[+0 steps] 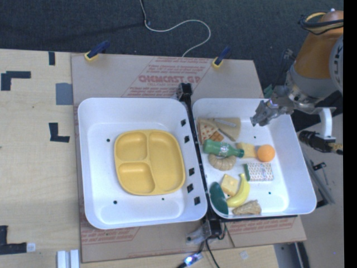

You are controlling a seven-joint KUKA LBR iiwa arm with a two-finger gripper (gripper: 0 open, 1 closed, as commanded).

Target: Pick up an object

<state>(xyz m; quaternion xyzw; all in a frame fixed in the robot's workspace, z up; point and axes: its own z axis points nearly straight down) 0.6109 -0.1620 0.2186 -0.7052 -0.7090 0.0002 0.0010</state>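
The right bin (290, 149) holds a heap of toy food: a green bottle (221, 148), an orange ball (266, 153), a banana (241, 192), a waffle (210, 132), a cheese wedge (228, 183), a round bun (222, 162) and a pale wrapped packet (260, 172). My gripper (260, 116) hangs over the bin's far right part, above and to the right of the heap, with nothing seen between its fingers.
The left bin (95, 149) holds a yellow divided plate (149, 162). A green leaf-shaped piece (218, 199) and a brown cracker (248, 207) lie at the right bin's near edge. Black clips (184, 91) join the bins. A white cable (178, 27) crosses the dark floor behind.
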